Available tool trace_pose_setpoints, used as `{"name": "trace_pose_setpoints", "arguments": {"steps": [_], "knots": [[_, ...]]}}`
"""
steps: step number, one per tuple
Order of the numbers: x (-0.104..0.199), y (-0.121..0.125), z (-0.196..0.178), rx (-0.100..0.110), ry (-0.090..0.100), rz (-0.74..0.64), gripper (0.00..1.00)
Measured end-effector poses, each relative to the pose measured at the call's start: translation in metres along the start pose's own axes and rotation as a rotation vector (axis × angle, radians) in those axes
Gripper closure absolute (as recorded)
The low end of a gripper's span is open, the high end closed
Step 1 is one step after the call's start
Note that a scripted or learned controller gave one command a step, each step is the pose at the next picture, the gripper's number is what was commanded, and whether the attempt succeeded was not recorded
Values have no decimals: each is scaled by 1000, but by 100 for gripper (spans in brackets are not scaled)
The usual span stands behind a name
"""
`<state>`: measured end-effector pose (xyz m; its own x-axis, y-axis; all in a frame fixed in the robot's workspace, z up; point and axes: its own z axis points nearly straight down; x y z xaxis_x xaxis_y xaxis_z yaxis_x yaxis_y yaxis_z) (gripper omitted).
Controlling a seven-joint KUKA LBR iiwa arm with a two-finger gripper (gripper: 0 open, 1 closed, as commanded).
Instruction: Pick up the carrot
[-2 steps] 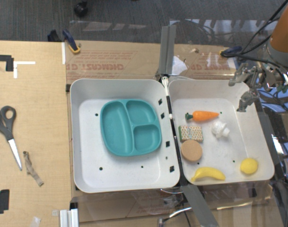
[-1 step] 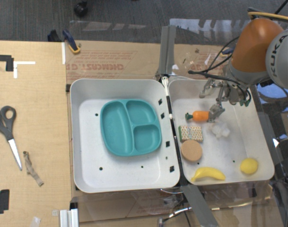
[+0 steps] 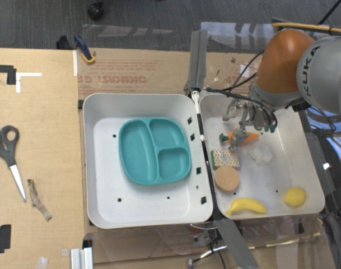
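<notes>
The carrot (image 3: 246, 138) is a small orange piece with a green top, lying in the upper-left part of the right bin (image 3: 307, 150). My gripper (image 3: 244, 129) hangs from the grey arm with the orange band, directly over the carrot and very close to it. The gripper's body covers part of the carrot. Whether the two touch is unclear.
Also in the right bin are a patterned waffle-like piece (image 3: 226, 158), a round tan disc (image 3: 227, 179), a banana (image 3: 247, 207), a lemon (image 3: 294, 196) and a pale clear item (image 3: 262, 154). The left bin (image 3: 97, 167) holds a teal divided plate (image 3: 156, 150). Scissors (image 3: 8, 150) lie on the bench at the far left.
</notes>
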<state>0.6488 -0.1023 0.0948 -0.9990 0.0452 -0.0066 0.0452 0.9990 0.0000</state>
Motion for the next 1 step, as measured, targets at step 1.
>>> {"name": "trace_pose_setpoints", "arguments": {"steps": [1], "knots": [[4, 10, 0, 1, 0, -11, 0]]}}
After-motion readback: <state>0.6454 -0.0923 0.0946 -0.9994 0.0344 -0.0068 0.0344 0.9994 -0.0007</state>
